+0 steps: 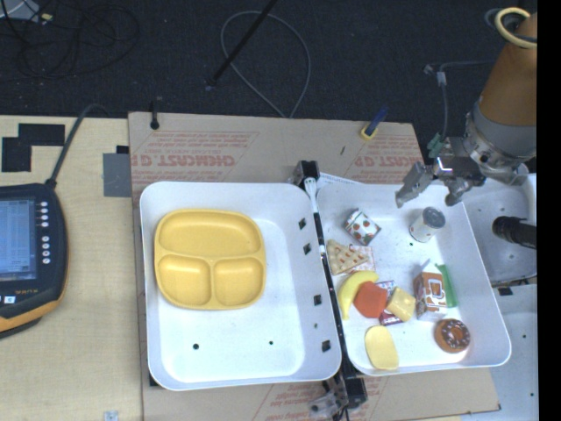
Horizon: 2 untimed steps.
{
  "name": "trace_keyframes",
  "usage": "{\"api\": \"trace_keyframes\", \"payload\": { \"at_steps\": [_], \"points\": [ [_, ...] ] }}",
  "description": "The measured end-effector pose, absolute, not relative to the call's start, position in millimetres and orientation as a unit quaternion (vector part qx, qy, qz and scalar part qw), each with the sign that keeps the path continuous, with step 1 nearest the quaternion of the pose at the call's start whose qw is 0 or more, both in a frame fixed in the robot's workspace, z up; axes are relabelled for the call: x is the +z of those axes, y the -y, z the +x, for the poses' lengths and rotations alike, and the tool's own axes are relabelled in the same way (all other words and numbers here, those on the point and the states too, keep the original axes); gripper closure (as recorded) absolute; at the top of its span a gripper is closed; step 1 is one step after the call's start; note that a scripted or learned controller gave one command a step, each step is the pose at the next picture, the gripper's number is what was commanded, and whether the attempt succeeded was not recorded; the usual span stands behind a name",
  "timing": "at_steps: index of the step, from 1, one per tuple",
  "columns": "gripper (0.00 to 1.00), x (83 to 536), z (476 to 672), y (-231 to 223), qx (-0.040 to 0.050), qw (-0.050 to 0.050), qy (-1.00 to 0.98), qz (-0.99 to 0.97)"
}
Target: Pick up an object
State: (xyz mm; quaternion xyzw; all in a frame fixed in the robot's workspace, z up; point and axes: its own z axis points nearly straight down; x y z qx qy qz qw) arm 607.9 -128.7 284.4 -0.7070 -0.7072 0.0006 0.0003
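Nothing is seen lifted; the pick is judged not yet done, with the descent, the closing and the lift all left.

The gripper (431, 185) is seen at the upper right of the frame, hanging over the upper edge of the right bin (491, 340). Its two fingers (410, 189) are spread well apart, and nothing is held between them. The grey wrist and orange band rise behind it toward the frame's right edge.

All loose objects are found in the right bin, at the centre right and lower right of the frame. Nearest the gripper, just below it, a small grey cylinder (427, 223) is noted, upright as far as can be told; it is judged the likeliest target. To its left a small white and red cube (361, 227) is seen, tilted. Below that a waffle-patterned cracker (349, 256) lies flat. Lower still, a cluster is noted: a yellow banana (351, 289), a red-orange piece (371, 300), a pale yellow block (401, 304), touching or overlapping one another. A brown packet (431, 291), a chocolate doughnut (452, 334) and a yellow oval piece (381, 347) lie near the bin's lower edge.

The left bin (175, 358), at the frame's centre left, bears a yellow divided tray (210, 259).
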Motion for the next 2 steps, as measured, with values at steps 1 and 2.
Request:
{"api": "trace_keyframes", "payload": {
  "at_steps": [1,2],
  "points": [
    [0.00,183,591.7,218,0.0039,0.004,0.705,-0.709],
    [0.00,86,553.2,207,-0.0001,-0.001,0.707,-0.707]
  ]
}}
